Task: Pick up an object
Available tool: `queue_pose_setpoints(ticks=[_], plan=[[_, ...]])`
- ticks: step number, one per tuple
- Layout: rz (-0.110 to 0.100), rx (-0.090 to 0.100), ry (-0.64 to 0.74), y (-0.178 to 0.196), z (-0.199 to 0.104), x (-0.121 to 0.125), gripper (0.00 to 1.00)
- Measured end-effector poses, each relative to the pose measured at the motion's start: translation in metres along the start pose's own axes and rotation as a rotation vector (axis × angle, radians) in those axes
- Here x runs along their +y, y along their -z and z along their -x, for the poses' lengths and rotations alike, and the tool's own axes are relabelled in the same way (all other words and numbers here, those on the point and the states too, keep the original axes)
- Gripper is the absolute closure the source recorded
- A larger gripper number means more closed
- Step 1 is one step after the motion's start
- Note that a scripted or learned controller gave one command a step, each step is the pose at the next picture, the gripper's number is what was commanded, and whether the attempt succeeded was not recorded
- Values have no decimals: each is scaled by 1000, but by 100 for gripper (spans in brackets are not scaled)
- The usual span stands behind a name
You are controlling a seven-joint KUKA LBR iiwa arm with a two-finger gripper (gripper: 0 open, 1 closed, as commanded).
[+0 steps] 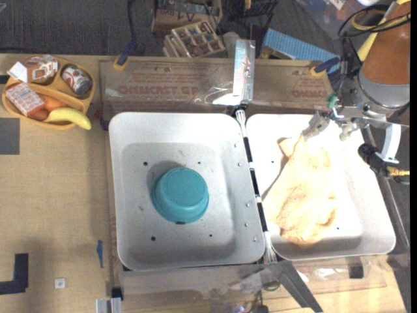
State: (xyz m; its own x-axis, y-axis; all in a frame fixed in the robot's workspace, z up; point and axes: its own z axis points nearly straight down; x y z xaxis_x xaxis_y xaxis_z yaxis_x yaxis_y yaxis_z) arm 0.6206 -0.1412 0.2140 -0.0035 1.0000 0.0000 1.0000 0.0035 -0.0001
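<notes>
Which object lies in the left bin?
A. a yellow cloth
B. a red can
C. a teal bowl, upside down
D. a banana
C: the teal bowl sits base up on the floor of the left bin, while the yellow cloth lies in the right bin.

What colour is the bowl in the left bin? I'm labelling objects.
Teal, a blue-green: the bowl sits upside down, seen in the camera view.

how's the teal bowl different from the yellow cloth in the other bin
The teal bowl is a round, rigid shape lying upside down in the left bin; the yellow cloth is limp and crumpled, stretched lengthwise in the right bin. The bowl lies far from the hand, while the cloth's top corner reaches up to it. Each is the sole item in its white bin.
</notes>
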Motion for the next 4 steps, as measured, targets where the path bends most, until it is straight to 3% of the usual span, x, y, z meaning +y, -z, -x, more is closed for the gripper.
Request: queue_pose_setpoints(ticks=[1,2,3,4], plan=[[4,-1,257,-118,-26,39,0],[8,-3,257,-107,-26,41,100],[8,-3,256,-107,-26,41,0],[7,-3,271,-126,-36,32,0]])
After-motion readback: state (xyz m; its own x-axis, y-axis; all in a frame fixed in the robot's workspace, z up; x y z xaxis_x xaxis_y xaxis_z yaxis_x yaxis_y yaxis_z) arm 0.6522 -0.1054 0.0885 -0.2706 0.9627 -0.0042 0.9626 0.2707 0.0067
